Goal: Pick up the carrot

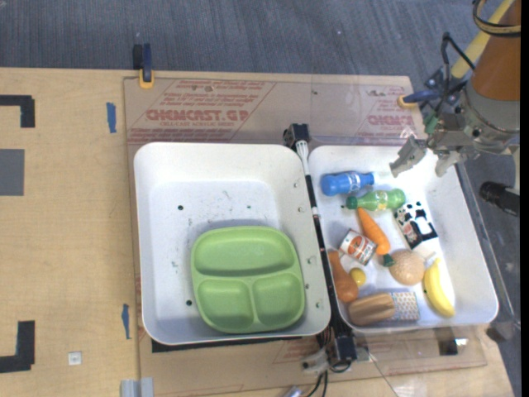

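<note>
The carrot is orange with a green stub at its lower end. It lies slantwise in the middle of the right bin, between a green bottle and a small can. My gripper hangs over the bin's far right corner, up and to the right of the carrot and well apart from it. Its two fingers are spread and open, with nothing between them.
Also in the right bin are a blue bottle, a black-and-white carton, a tan bun, a banana, a hot dog bun and an orange item. The left bin holds a green divided plate.
</note>
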Controlling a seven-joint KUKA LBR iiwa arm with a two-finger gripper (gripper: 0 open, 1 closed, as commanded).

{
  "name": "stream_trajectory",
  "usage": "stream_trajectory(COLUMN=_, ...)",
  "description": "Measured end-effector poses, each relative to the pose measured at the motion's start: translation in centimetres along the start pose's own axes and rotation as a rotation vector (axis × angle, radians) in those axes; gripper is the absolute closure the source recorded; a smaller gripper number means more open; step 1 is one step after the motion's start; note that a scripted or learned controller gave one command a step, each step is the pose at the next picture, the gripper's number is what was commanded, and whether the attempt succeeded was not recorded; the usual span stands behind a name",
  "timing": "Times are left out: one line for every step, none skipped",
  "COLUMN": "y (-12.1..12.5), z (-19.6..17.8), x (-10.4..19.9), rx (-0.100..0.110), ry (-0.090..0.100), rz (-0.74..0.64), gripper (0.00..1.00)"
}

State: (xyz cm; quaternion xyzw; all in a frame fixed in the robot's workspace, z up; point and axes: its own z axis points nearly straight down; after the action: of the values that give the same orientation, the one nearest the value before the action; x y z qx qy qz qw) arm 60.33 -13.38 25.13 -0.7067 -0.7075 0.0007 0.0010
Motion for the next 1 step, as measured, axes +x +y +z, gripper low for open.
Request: stream_trajectory(y=-3.6, z=11.83, x=2.55, rx=0.011, ry=0.003, rz=-0.022, gripper=0.0)
